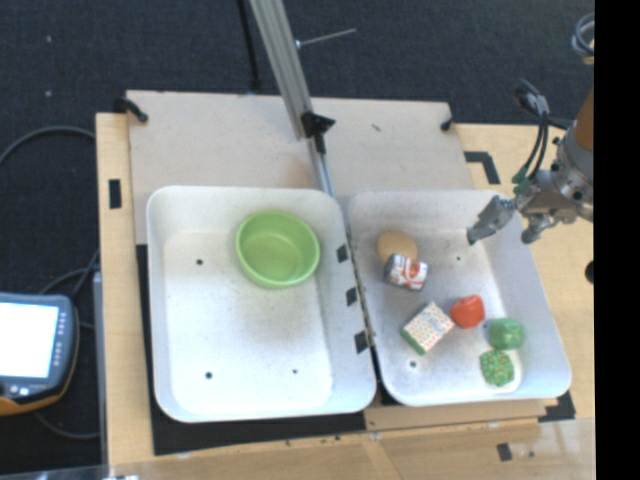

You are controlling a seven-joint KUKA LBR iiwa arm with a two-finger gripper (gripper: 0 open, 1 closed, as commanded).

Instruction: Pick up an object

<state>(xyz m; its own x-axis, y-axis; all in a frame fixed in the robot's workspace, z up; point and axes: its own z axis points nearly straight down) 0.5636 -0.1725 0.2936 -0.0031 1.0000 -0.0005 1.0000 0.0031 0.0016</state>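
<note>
near edge of the right bin (545, 298): two green lumpy things, one bright (505, 334), one speckled (497, 368), touching or nearly so. just left of them a red piece (467, 312) beside a tilted pale box with coloured dots (428, 327). farther in, a red-and-white crumpled can (407, 271) against a tan rounded object (396, 246); all loose, probably tipped in at random as pick targets. left bin (180, 368) carries a green bowl (277, 249) toward its far side, upright. farthest, at the right bin's far right rim, the gripper (510, 220) hangs above the bin, fingers spread apart with nothing between them, well apart from every item; judged poised before a descent, target not yet evident
</note>
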